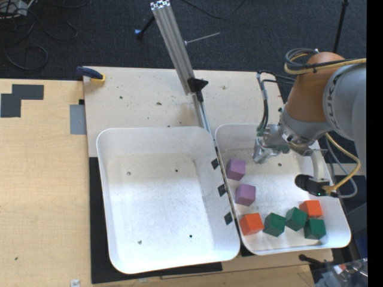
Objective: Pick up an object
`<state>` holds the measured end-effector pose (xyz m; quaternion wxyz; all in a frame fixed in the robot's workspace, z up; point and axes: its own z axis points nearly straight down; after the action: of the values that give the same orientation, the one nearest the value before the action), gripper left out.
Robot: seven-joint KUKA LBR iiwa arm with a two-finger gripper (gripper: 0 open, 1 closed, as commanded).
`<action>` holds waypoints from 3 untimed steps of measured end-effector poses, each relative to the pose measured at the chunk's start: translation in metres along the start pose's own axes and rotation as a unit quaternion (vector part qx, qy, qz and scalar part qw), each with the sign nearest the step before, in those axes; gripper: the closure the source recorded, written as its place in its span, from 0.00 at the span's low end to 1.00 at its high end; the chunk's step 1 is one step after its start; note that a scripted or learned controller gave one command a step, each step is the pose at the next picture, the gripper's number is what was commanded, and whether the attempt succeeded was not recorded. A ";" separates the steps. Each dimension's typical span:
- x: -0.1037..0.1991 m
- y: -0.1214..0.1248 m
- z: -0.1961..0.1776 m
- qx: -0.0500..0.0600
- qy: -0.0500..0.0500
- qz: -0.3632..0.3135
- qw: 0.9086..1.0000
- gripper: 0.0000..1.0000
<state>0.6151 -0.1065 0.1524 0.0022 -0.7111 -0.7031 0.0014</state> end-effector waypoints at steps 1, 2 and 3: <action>0.007 -0.001 -0.060 -0.004 -0.001 -0.006 1.000 1.00; 0.007 -0.001 -0.046 0.000 -0.001 -0.006 1.000 1.00; 0.051 -0.003 -0.056 -0.001 0.001 -0.008 1.000 1.00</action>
<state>0.6129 -0.0557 0.2090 0.0023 -0.7058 -0.7084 0.0003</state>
